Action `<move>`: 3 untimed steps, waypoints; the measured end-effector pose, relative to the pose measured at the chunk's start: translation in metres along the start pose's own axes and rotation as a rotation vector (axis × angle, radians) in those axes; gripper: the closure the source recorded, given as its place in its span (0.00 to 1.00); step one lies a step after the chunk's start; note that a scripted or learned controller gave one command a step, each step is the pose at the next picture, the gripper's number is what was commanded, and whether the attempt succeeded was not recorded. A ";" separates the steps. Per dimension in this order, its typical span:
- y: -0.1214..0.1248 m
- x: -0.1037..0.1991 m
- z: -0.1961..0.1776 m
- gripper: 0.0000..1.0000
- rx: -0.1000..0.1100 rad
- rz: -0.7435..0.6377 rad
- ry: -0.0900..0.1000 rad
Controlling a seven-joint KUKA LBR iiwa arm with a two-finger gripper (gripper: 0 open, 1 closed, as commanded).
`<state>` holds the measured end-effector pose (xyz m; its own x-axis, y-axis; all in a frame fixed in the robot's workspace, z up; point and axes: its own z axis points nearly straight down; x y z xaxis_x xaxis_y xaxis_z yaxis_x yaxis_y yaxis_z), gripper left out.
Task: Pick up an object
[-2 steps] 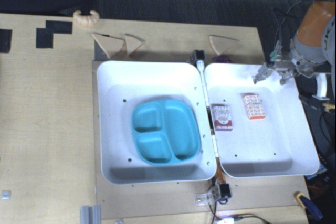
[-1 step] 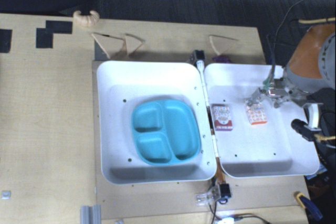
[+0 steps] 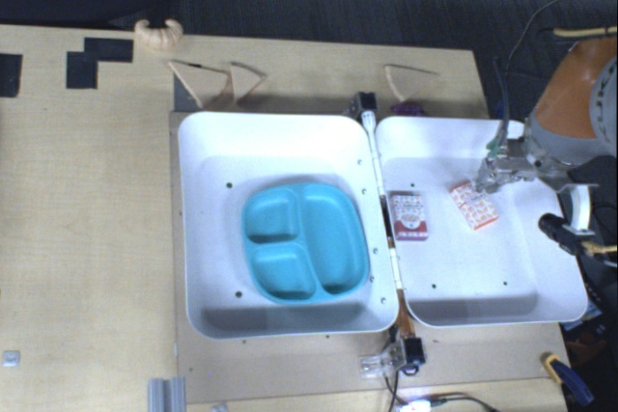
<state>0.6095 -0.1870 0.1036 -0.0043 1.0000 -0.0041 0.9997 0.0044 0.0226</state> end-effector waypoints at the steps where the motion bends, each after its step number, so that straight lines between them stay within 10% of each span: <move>1: 0.062 -0.019 -0.030 1.00 0.016 -0.002 0.002; 2: 0.061 -0.019 -0.029 0.00 0.017 -0.002 0.003; 3: 0.000 0.015 0.018 0.00 0.018 0.001 0.003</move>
<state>0.6099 -0.1719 0.0858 -0.0029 1.0000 -0.0007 1.0000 0.0029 0.0045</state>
